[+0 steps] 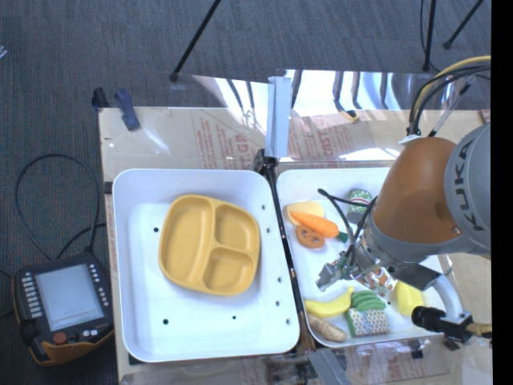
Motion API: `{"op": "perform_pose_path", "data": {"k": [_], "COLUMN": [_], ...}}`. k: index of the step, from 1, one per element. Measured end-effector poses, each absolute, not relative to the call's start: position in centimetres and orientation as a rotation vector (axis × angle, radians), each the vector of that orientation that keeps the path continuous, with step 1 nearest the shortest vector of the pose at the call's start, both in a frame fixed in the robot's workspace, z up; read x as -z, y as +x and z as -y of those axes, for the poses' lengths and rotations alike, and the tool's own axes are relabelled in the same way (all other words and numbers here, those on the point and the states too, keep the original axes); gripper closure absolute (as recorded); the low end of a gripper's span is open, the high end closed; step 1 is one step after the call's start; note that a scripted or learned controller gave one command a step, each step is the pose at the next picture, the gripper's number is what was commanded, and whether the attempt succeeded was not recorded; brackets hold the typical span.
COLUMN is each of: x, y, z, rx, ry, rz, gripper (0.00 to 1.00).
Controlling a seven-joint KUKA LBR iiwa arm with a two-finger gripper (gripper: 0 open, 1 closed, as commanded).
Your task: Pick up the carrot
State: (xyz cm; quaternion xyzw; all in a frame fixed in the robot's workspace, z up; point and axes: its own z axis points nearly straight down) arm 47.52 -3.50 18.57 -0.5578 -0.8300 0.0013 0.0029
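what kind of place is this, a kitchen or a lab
Most likely a robotics lab: a KUKA arm works over two white bins of toy food, a teach pendant lies on grey carpet, and tripod legs stand behind the bench.

Robotics lab: grey carpet, tripod legs (200,26) beyond the arm (429,199), teach pendant (62,301) far left.

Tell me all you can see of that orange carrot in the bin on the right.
The carrot is bright orange, smooth and glossy like plastic, with a small green stub at its thicker end. It lies flat in the right bin, slanting with the thin tip toward the upper left. It rests against a pale yellow piece and just above a round red-orange slice. The gripper is below it, apart from it.
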Motion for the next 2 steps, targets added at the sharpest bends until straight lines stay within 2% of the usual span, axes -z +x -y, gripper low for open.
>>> {"op": "perform_pose_path", "data": {"k": [1, 2], "x": [-37.5, -45.7], "y": [47.8, 48.6], "z": [4.2, 10.9], "rx": [0.001, -0.001], "ry": [-1.814, -1.58], "rz": [2.568, 2.717], "gripper": [1.0, 1.0]}}
